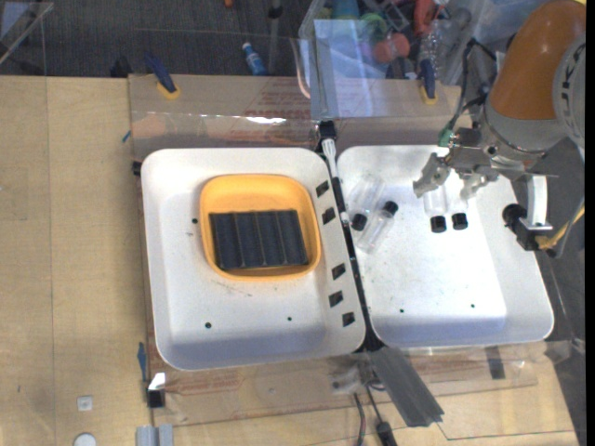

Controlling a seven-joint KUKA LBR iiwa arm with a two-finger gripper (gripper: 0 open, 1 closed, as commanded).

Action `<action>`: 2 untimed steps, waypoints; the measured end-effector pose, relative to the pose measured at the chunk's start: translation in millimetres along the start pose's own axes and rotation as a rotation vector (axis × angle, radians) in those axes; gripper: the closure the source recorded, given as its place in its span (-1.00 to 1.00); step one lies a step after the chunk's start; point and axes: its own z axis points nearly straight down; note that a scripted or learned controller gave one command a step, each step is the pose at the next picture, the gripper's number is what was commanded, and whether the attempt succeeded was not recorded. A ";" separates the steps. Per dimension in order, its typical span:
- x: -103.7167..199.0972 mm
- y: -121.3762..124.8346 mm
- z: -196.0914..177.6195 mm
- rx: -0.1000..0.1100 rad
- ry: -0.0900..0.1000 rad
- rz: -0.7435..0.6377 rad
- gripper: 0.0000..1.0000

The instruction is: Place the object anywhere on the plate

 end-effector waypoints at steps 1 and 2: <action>0.0 0.1 -0.2 0.000 0.000 0.000 -1.00; -60.2 44.6 6.1 -0.002 -0.001 -0.080 -1.00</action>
